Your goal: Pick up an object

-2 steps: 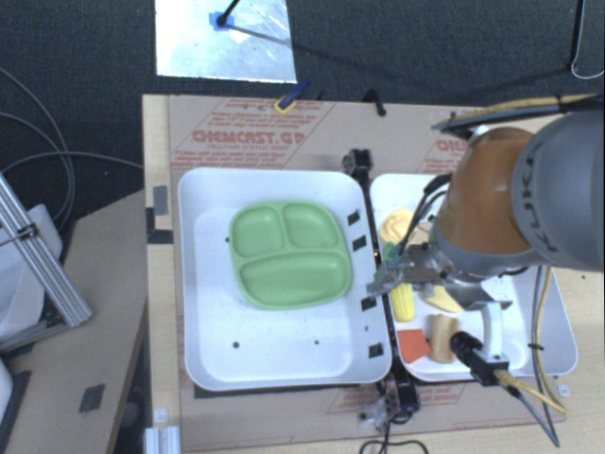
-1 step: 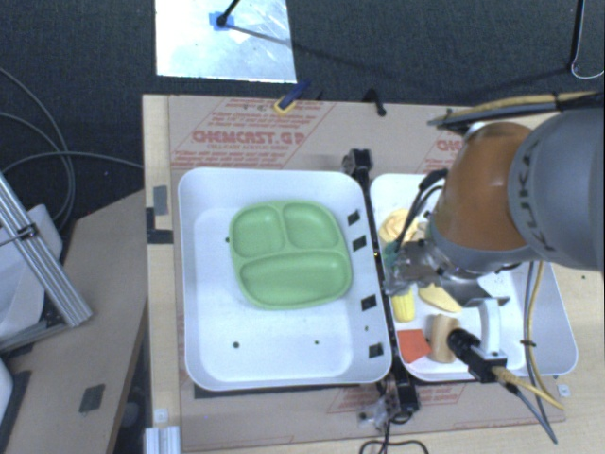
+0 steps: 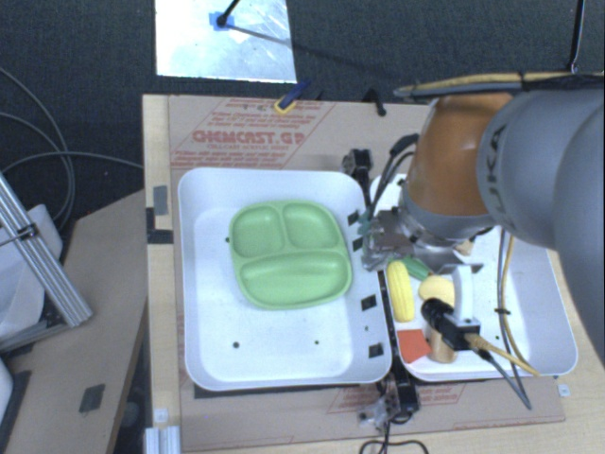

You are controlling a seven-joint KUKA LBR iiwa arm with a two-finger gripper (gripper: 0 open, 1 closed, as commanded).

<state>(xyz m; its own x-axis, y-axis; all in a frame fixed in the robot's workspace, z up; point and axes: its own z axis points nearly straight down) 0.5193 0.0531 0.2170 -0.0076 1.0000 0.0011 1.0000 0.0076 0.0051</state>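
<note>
- The gripper (image 3: pixel 392 246) hangs low over the near-left corner of the right bin (image 3: pixel 558 348), just above the corn cob (image 3: pixel 402 289). The arm's bulk and the wrist clutter hide its working end, so whether it is spread or closed cannot be told, and nothing can be made out in its hold.
- The corn cob is yellow, knobbly and elongated, lying against the right bin's left wall.
- Just right of the cob sits a smooth, rounded yellow piece (image 3: pixel 437 288), and below the cob a flat orange-red piece (image 3: pixel 413 345) and a small tan lump (image 3: pixel 442 348).
- The arm (image 3: pixel 510 168) is matt grey with a glossy orange band.
- The left bin (image 3: pixel 203 348) is shallow, smooth white plastic with rounded corners.
- In it lies a pale green divided plate (image 3: pixel 288 253), three compartments, softly rounded.
- Both bins rest on printed brown cardboard (image 3: pixel 246 130).
</note>
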